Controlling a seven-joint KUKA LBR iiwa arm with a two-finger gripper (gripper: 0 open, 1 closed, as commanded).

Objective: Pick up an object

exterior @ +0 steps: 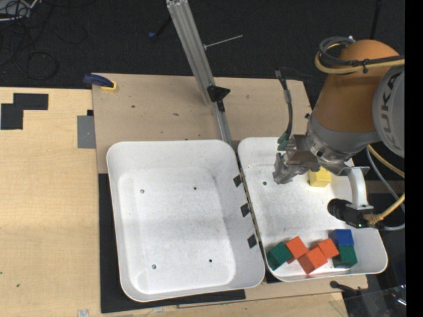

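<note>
Camera view gives you the block cluster (314,253) nearest, well below the pincer (285,172); a yellow block (320,177) sits just right of it. You cannot tell how the pincer stands. Beyond it lie the right bin (264,154) and tabletop (158,107).

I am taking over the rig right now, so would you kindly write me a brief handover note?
Gripper: low over the right bin's upper part; nothing visibly held.
Blocks: yellow block just right of the gripper, partly hidden by the arm. Clustered at the bin's near edge: green block, two orange blocks, blue block, and another green block.
Left bin: no blocks visible in it.
Done: no pick visible yet.
Left: grasp and lift one block.
</note>
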